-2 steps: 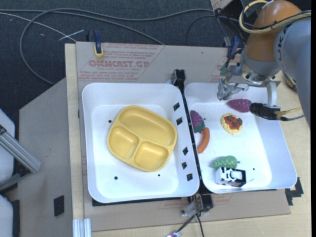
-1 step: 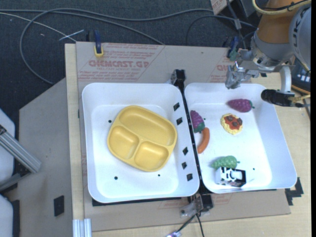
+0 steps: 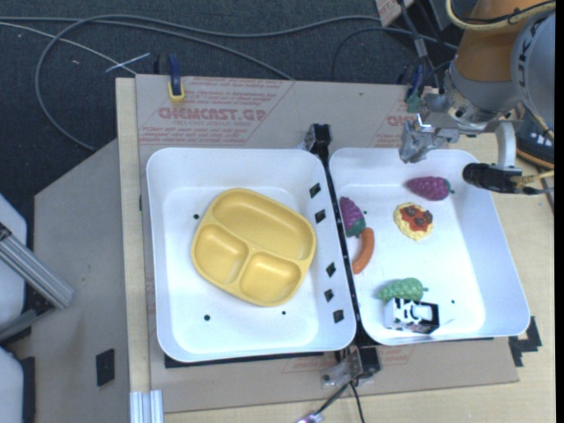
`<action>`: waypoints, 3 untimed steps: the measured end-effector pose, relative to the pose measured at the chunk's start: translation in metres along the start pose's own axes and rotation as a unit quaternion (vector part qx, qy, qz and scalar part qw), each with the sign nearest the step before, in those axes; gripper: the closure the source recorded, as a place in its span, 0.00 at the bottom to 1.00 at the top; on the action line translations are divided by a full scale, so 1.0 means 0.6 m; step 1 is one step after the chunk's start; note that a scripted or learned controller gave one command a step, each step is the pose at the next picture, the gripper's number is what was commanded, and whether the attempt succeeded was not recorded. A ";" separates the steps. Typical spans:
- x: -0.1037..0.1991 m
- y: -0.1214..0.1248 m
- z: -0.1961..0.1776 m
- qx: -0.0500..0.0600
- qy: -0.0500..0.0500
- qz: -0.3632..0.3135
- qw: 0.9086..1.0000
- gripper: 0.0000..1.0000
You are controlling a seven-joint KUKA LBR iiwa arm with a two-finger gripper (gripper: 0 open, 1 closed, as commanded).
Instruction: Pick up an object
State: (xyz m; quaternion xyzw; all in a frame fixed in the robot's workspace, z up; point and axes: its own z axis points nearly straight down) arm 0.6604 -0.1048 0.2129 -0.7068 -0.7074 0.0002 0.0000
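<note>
**My claw hangs over the far rim of the right bin**

My claw (image 3: pixel 414 151) sits at the far edge of the right bin (image 3: pixel 493 263), its tips pointing down toward the rim; from this slanted view I cannot tell whether they are apart or together, and I see nothing between them. My grey arm with its orange band (image 3: pixel 493 25) comes in from the upper right behind it.

Nearest to my claw, just toward the camera and slightly right, lies a purple bunch of grapes (image 3: pixel 429 186). A little further on from that is a small round yellow piece with red bits, like a toy pizza (image 3: pixel 413 220). To the left of those, against the divider between the bins, lie a second purple piece with green (image 3: pixel 352 215) and an orange carrot (image 3: pixel 362 249), touching or nearly so. Well away from my claw, at the near end of the same bin, a green leafy piece (image 3: pixel 402 288) rests just beside a black and white object (image 3: pixel 412 315).

Far to my claw's left, the left bin (image 3: pixel 167 236) holds a yellow divided plate (image 3: pixel 253 246) with three compartments. Both bins stand on a cardboard-covered worktop (image 3: pixel 220 113), with a blue and yellow clamp (image 3: pixel 175 77) at its far left corner
</note>
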 end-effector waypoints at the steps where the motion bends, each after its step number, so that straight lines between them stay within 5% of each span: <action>1: 0.102 -0.017 -0.012 0.001 0.002 -0.003 1.000 1.00; 3: 0.276 -0.079 -0.023 0.001 0.002 -0.002 1.000 1.00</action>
